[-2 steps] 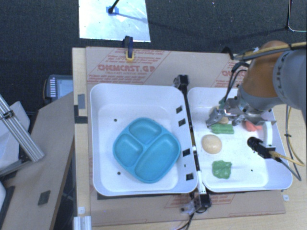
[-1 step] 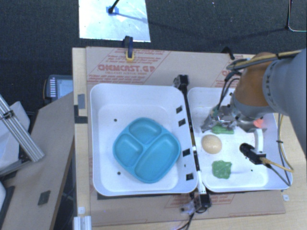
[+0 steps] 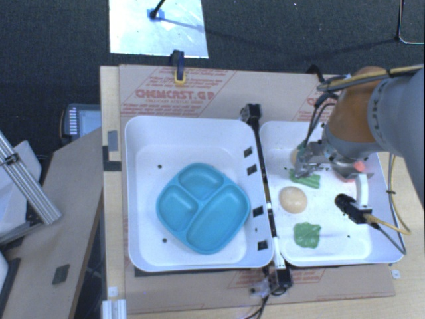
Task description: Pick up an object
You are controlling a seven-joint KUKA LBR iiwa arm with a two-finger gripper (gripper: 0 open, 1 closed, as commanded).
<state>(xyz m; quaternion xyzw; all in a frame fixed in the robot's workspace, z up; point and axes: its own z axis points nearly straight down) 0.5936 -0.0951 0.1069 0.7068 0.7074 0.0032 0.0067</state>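
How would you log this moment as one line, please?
tool over right bin, at green piece | beige egg-shaped object loose | blue divided plate in left bin

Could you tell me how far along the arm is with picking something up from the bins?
Done: the gripper is down in the right bin, at a green piece near the bin's upper left. In hand: nothing clearly; I can't see a grasp from here. Left: closing on an object and lifting it. The cream ball and green lump lie loose, and the blue tray sits in the left bin.
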